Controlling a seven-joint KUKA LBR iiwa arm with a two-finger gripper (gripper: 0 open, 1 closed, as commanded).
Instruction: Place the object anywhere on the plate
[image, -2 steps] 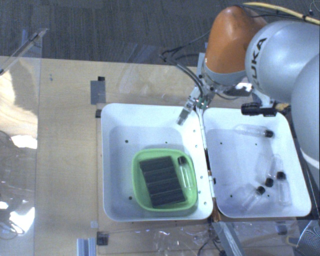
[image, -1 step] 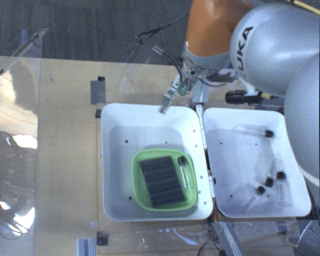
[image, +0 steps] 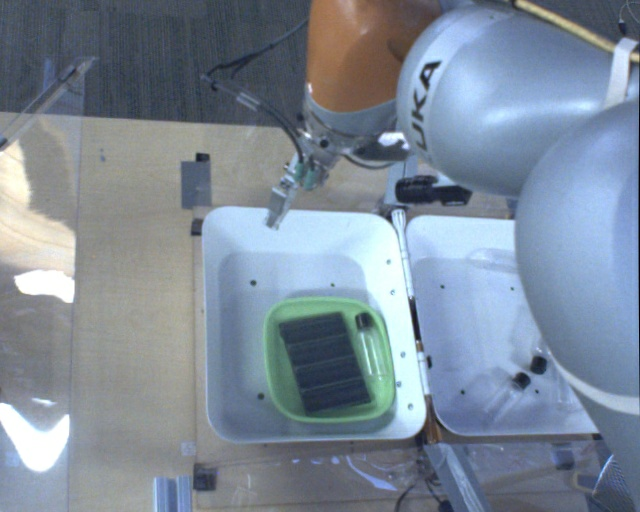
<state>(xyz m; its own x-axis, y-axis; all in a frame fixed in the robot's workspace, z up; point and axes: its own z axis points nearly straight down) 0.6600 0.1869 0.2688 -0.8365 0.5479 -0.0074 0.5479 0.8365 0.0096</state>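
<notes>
Task looks done: dark ribbed rectangular block (image: 322, 363) lies on rounded green plastic plate (image: 275, 335) below pincer (image: 277, 213); grip state unclear.

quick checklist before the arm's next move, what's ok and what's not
1. Square green plate sits flat in the left white bin: ok.
2. Dark ribbed rectangular object lies on the plate: ok.
3. Clear small bottle with a dark cap lies on the plate's right side: ok.
4. Gripper is above the bin's far rim, apart from the plate: ok.
5. Whether the gripper carries anything: cannot tell.
</notes>
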